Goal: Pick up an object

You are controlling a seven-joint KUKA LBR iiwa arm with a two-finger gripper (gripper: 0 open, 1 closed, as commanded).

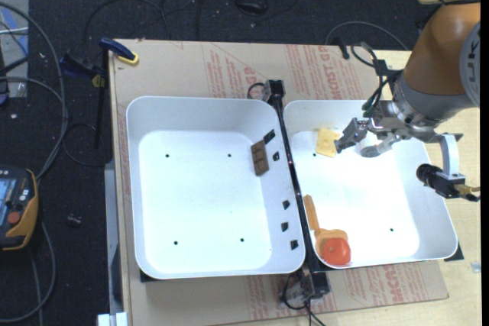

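Hovering over the upper part of the right bin [428, 240], the gripper [353, 135] points toward the bin's upper-left area; fingers appear narrowly spread w/ nothing between them, tips dark, just right of the yellow piece.

Task thing: yellow piece [328, 141], pale yellow, flat, roughly wedge-shaped, lying on the bin floor near the top-left corner of the right bin, close to the divider. Fingertips are just beside its right edge; contact cannot be told.

Arm [443, 50]: grey w/ orange band, enters from the right, wrist over the bin's upper-right. A black fitting w/ an orange tip [443, 181] juts out below the wrist, over the bin's right side.

Other items, right bin: orange-red round object [334, 249] at the bottom-left corner, touching a tan stick-like piece [313, 216] that runs up along the divider. Both well apart from the gripper.

Left bin [153, 118]: 1 brown block [260, 159] near its right wall, tilted; a smaller dark bit [269, 137] just above it.

Divider zone: black clips along the seam between the 2 bins. Nothing stands between the gripper and the yellow piece.

Surroundings: bins sit on a cardboard-coloured board [191, 61] w/ red print; blue-yellow clamp [118, 51] at its upper-left corner; cables on dark floor beyond.
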